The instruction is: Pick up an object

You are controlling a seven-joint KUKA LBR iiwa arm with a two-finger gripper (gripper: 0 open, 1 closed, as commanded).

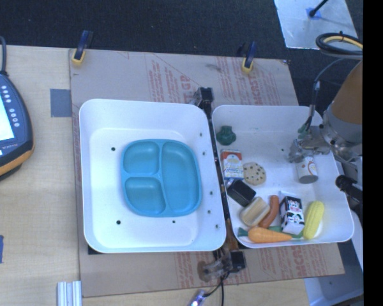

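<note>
Pincer (304, 150) low over right bin (268, 116); open or closed: cannot tell. Small can (307, 170) directly beneath, contact unclear. Corn cob (313, 219), carrot (270, 236) nearer camera; cookie (253, 173) to pincer's left.

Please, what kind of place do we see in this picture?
Probably a robot lab test bench, not a kitchen. Two white bins sit on a clamped board, toy food such as a carrot and corn lies in one, and a control pendant rests at the left.

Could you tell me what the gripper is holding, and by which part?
It cannot be told: the gripper sits just above a small can in the right bin.
</note>
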